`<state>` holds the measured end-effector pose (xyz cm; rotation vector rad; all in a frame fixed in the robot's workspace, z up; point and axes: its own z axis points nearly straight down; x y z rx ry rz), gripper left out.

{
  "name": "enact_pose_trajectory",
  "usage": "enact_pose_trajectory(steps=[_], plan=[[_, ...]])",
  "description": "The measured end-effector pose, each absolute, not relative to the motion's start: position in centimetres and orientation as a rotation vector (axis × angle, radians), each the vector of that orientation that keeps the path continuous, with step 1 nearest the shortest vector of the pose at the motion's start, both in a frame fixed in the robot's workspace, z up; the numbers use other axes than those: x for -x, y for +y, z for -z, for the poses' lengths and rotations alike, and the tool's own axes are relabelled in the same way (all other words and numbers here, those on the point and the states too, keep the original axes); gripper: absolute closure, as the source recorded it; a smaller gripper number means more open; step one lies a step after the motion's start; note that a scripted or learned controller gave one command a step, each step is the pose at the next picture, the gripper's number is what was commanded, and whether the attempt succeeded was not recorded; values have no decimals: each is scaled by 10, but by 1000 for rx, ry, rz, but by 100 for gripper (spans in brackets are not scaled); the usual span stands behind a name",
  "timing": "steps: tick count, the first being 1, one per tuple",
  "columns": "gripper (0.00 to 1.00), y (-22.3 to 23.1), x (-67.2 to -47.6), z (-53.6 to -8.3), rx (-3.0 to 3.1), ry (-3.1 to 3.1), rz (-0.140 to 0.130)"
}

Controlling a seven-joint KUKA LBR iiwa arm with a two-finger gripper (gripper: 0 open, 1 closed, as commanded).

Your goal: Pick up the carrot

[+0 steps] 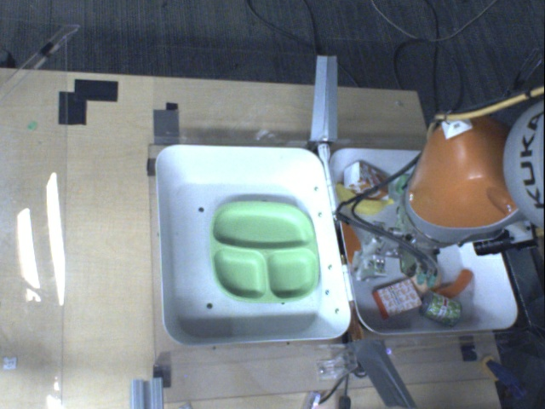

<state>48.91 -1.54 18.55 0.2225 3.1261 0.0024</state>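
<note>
Grey arm [530, 173] with black lettering, broad orange wrist band [460, 177], black and yellow cables [368, 198]

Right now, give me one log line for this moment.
arm: over right bin | pincer: low among clutter | carrot: lying loose | green tray: left bin

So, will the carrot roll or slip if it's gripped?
It may roll: the carrot looks slim and rounded, lying flat in the right bin. Probably stiff and light, toy-like. Its smooth look suggests that it could slip.
</note>
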Motion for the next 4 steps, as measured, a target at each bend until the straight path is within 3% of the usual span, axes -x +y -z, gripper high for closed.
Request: enact_pose_trajectory(steps=[1,2,3,4], plan=[[100,38,-488,-185,100,3132,-3],[100,-62,-496,-186,494,3092,3],[100,53,-499,-223,692,3052,-1],[100,-35,-499,-210,1153,2912,4]])
